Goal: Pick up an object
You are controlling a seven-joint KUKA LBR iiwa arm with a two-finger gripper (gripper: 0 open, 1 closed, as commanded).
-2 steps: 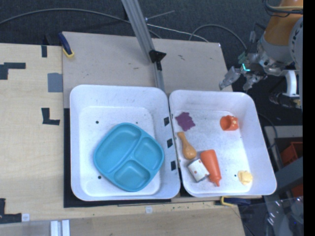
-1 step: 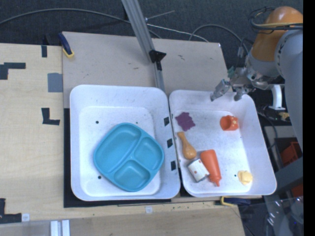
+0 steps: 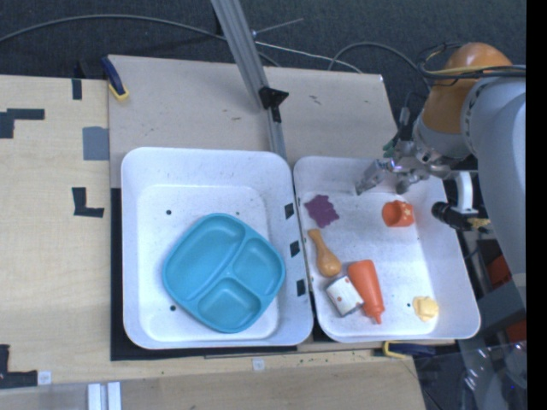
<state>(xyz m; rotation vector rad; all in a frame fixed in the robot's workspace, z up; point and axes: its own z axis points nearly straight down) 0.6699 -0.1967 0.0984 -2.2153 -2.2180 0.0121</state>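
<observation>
Two white bins side by side on the bench; left bin (image 3: 137,229) carries a blue divided plate (image 3: 224,272), right bin (image 3: 453,306) holds the loose items. Gripper (image 3: 380,176) sits over the far end of the right bin, near its back wall, arm coming in from the right with the orange band (image 3: 461,84) above the wrist. Step in hand, as I judge it: approach or selection, no grasp made yet. Nothing shows between the fingers. Fingers appear spread a modest way, tips pointing down and toward the left, but the metal is small and blurred, so the gap is only an estimate. Whether the tips touch the bin floor cannot be told. Candidates for the pick: a small orange cup-like piece (image 3: 397,214) just beside the gripper, nearest of all; a purple flat piece (image 3: 321,208) near it, toward the bin's left wall; a tan gourd-shaped toy (image 3: 324,254) mid-bin; a carrot (image 3: 367,289) lying touching a small white block (image 3: 344,295); a yellow bit (image 3: 425,307) at the near right corner. Next move likely calls for centring over one item, probably the orange piece, then descending and closing. Risk: rounded piece could slip or roll from the pinch.
</observation>
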